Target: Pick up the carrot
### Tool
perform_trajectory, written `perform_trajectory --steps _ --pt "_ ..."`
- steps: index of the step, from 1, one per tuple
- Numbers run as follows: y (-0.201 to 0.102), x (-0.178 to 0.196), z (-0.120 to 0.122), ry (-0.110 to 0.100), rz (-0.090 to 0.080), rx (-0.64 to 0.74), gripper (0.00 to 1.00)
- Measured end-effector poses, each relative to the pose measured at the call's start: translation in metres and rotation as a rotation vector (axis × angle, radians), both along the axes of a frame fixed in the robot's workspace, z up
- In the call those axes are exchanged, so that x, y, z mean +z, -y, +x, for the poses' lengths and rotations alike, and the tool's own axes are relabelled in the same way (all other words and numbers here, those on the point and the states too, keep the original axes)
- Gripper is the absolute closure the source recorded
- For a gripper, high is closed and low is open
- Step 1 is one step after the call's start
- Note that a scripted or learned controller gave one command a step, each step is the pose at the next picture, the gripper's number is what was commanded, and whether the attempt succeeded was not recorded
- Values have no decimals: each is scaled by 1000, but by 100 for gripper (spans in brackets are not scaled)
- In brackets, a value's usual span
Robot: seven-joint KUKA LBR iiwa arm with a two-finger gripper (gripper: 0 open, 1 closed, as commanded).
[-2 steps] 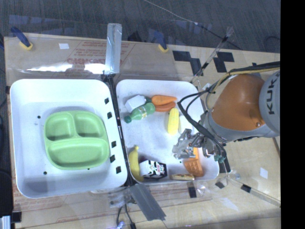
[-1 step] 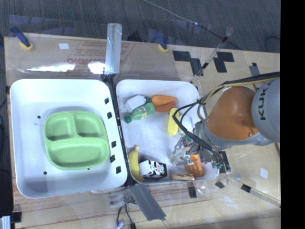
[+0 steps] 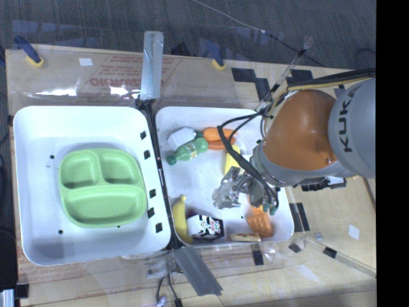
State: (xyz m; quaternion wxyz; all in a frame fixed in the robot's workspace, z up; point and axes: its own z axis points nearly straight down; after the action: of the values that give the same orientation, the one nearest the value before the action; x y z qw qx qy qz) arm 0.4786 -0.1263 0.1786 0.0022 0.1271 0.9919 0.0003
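The fingers' [image 3: 225, 196] state cannot be told; the carrot [image 3: 219, 137] lies well apart, so the bottle [image 3: 188, 151] beside it could be grabbed instead.

There are two white bins [image 3: 25, 171], one green tray [image 3: 101, 187], one carrot [image 3: 217, 135], one green bottle [image 3: 189, 150] and one banana [image 3: 180, 219].

- Divided tray [image 3: 101, 187] lies in left bin [image 3: 25, 171].
- Right bin [image 3: 167, 123] holds carrot [image 3: 216, 137] at back, bottle [image 3: 188, 150] just left of it, banana [image 3: 180, 219] at front-left corner.
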Motion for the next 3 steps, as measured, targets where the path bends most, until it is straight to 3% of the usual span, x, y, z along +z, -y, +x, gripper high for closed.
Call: perform_trajectory --steps 1,2,3 --pt "1 -1 -1 -2 0 -2 0" --pt "75 7 81 -2 -3 48 0" --pt "83 -87 71 -4 0 528 0"
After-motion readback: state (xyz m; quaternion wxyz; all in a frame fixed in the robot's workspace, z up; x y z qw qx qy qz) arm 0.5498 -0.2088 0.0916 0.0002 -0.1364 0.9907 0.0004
